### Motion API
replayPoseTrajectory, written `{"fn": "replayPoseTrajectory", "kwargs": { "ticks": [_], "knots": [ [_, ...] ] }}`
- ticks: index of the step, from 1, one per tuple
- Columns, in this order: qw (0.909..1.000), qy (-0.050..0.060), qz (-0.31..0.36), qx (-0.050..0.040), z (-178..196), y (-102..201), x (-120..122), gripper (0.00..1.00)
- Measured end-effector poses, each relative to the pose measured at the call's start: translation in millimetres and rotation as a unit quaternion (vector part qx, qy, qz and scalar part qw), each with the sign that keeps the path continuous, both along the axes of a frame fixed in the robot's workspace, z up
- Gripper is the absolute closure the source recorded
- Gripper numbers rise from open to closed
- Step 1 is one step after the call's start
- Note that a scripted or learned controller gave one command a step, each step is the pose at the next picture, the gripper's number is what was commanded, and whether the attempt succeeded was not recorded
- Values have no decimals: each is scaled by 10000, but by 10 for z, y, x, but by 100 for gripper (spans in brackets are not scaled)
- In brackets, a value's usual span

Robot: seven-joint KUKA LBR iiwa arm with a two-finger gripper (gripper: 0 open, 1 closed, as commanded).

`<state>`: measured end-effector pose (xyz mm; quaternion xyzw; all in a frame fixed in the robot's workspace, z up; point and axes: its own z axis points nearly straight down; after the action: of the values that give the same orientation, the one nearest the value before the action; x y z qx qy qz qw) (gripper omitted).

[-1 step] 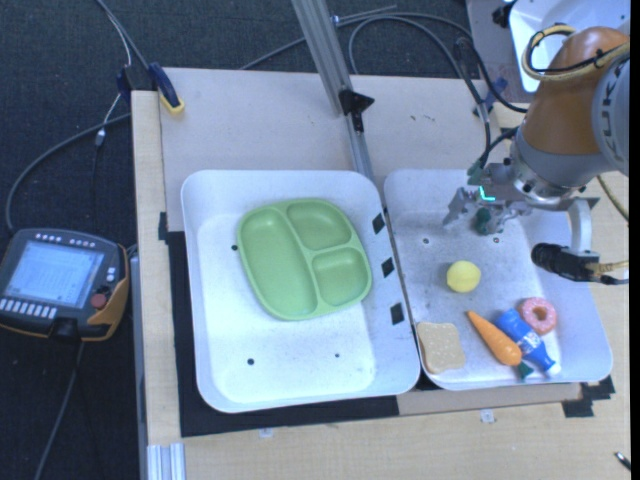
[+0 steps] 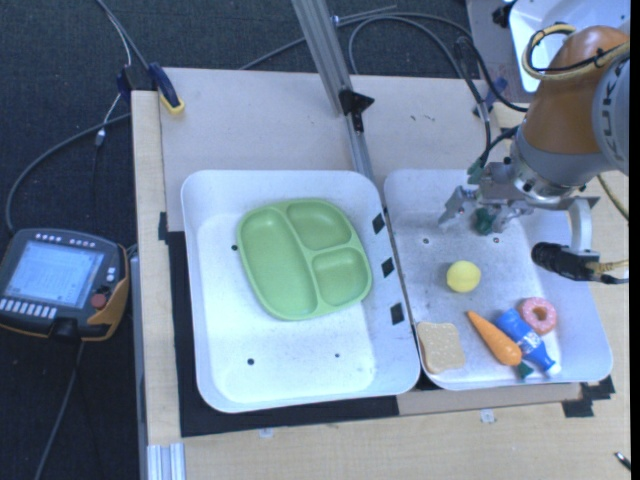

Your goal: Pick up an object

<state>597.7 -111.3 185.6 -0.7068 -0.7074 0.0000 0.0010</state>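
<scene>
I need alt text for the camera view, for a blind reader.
The gripper hovers over the right bin, above a yellow ball, carrot, bread slice, blue bottle and pink donut. The left bin holds a green divided plate.

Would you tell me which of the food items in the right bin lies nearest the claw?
The yellow ball. It sits alone just below the claw, while the bread slice, carrot and pink doughnut cluster at the bin's lower edge.

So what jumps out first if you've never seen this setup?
Probably the green divided plate, lying alone in the left white bin. Next, the grey and orange arm on the right, its gripper over the far end of the right bin. Nearer in that bin lie a yellow ball, carrot, pink doughnut and bread slice.
</scene>
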Motion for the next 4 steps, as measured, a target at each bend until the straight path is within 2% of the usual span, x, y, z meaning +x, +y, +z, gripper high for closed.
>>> {"fn": "replayPoseTrajectory", "kwargs": {
  "ticks": [1,2,3,4],
  "knots": [
    [10000,34,-4,3,-626,20,28,0],
    [10000,-11,-5,-1,-998,27,39,0],
    [10000,-31,-6,-16,-870,16,51,100],
    [10000,-43,8,-10,-249,91,89,100]
  ]
}}
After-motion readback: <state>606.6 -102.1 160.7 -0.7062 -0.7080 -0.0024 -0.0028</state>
